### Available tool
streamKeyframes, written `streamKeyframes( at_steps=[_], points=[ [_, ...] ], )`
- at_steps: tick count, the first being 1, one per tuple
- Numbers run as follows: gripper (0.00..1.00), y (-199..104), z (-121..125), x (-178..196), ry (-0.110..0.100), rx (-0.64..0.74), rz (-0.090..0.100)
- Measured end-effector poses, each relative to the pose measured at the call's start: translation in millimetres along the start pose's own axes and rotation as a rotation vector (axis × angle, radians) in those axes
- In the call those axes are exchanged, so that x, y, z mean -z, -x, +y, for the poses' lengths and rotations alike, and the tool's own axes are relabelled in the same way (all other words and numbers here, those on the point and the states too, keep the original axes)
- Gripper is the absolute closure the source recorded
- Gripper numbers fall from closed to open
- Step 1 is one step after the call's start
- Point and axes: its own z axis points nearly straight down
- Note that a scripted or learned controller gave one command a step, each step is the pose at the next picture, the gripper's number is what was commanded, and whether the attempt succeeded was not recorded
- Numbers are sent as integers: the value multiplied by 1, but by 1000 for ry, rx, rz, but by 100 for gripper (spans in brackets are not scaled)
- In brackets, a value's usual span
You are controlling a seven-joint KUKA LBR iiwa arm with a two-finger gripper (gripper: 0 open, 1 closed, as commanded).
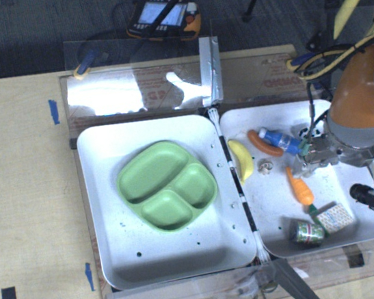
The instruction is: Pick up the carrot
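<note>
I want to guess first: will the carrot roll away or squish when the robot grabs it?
The carrot looks like a stiff toy, so probably no squishing. Its round, tapered shape might roll or slip sideways. The gripper hovers by its top end.

No lettering is legible, not even the cardboard's point(279, 70) faint red print.

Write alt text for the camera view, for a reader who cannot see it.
The pincer hovers just above the carrot in the right bin, among a banana, a can and other small items. The left bin holds a green divided plate.
</note>
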Motion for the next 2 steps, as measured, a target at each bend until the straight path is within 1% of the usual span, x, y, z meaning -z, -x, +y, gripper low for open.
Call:
streamKeyframes(
  at_steps=[1,2],
  points=[
    [100,63,-4,-33,0,120,-1],
    [100,24,32,37,-5,-220,0]
  ],
)
